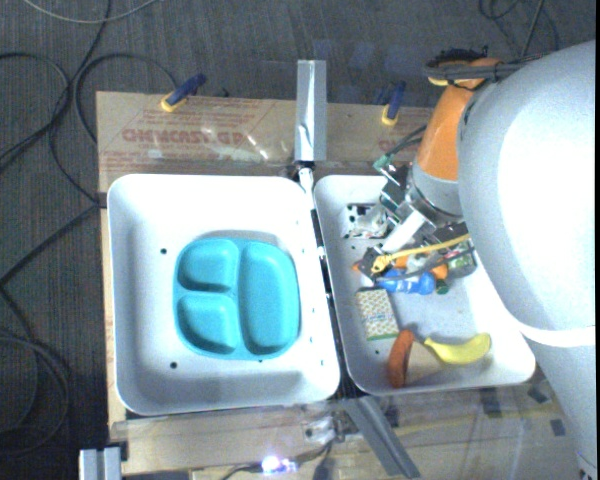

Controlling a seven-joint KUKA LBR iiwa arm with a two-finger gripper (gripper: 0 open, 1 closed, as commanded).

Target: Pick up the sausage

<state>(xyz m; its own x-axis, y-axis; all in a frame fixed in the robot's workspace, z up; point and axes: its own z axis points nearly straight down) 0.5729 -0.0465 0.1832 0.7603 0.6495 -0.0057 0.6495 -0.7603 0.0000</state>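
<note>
Camera view: sausage (401,358) is lying at the right bin's (500,368) near edge, long axis roughly upright in frame, touching the banana (460,348). End effector (395,213) is hovering above the clutter, sausage well below it; its grip state probably cannot be told.

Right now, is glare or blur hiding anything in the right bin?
Camera view: the big grey arm is soft and overexposed, covering the right white bin's far side; the reddish-brown sausage beside the yellow banana reads clearly; the gripper area is cluttered and blurry.
</note>
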